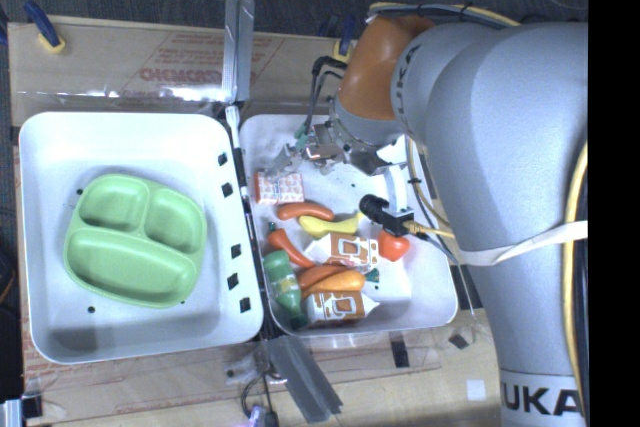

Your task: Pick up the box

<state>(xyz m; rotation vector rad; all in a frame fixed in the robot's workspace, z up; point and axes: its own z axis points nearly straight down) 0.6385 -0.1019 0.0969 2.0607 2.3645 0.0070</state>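
Camera view looks down on two white bins. Toward the far-left part of the right bin lies the box, a small flat carton, mostly white with red-orange print on its face, lying flat on the bin floor. Just right of it and slightly farther back hangs the gripper, low over the bin; whether its fingers are spread or closed I cannot tell, and nothing is seen between them. Nearer than the box lies a heap of toy food: orange, yellow, green and red pieces with two more printed cartons. A green divided tray sits in the left bin.
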